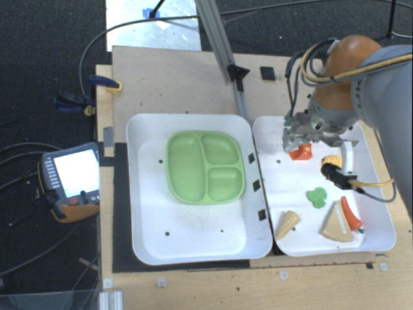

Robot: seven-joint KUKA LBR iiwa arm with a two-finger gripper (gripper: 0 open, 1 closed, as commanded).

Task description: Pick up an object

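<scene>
Now our end effector hangs low in the right bin, touching a small red-orange toy near its back-left corner; we cannot tell its grip state. Next, we judge, a lift would test the grasp.

My tool hangs low in the right bin, just above a small orange-red piece. Nearby lie a green piece, a cone and a wedge. The left bin holds a green plate.
</scene>
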